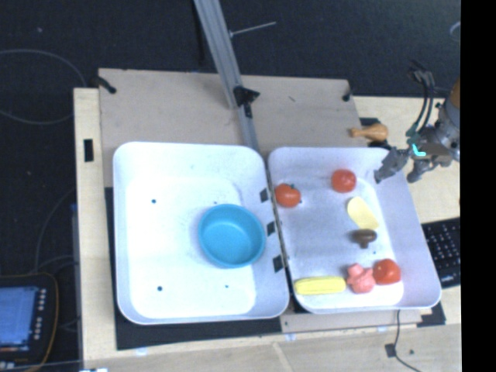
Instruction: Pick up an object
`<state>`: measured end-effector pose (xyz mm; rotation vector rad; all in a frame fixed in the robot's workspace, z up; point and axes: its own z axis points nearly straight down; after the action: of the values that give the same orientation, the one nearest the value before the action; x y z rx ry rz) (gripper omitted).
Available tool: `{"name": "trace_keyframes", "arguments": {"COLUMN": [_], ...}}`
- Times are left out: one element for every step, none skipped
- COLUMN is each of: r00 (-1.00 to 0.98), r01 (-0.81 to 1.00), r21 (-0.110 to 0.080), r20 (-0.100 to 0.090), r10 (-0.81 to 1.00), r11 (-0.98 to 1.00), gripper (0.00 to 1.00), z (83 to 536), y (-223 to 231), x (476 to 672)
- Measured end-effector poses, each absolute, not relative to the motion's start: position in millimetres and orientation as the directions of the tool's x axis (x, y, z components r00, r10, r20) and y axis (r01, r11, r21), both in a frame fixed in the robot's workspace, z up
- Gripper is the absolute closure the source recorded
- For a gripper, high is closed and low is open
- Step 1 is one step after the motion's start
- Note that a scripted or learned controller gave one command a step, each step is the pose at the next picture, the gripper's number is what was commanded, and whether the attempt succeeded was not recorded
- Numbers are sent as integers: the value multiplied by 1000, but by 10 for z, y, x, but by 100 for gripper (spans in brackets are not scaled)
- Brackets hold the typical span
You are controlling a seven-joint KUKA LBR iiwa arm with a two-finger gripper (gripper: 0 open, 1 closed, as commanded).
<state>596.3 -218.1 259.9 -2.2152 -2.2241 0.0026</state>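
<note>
The right bin [411, 215] holds seven small things. Three are red balls: one [287, 195] at its 9 o'clock edge, one [343, 180] near 12 o'clock, one [387, 270] at 5 o'clock. Two are yellow: an oval piece [361, 212] right of centre and a long piece [319, 286] at 6 o'clock. One brown piece [364, 237] lies just below the oval, and one pink piece [359, 278] touches the lower red ball. The left bin [139, 177] holds one blue bowl [230, 235], upright, toward its 4 o'clock side. The gripper [401, 167] hangs at the right bin's 2 o'clock corner, fingers spread, nothing between them. An orange piece [370, 132] lies on the tabletop [170, 107] just above that corner.
</note>
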Motion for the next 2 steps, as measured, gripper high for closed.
{"name": "trace_keyframes", "arguments": {"r00": [-5,1], "r01": [1000,1000], "r21": [3,-1], "r20": [-1,-3], "r10": [1000,1000], "r11": [5,-1], "gripper": [0,0], "z": [2634,2195], "y": [-2183,-2189], "x": [5975,5910]}}
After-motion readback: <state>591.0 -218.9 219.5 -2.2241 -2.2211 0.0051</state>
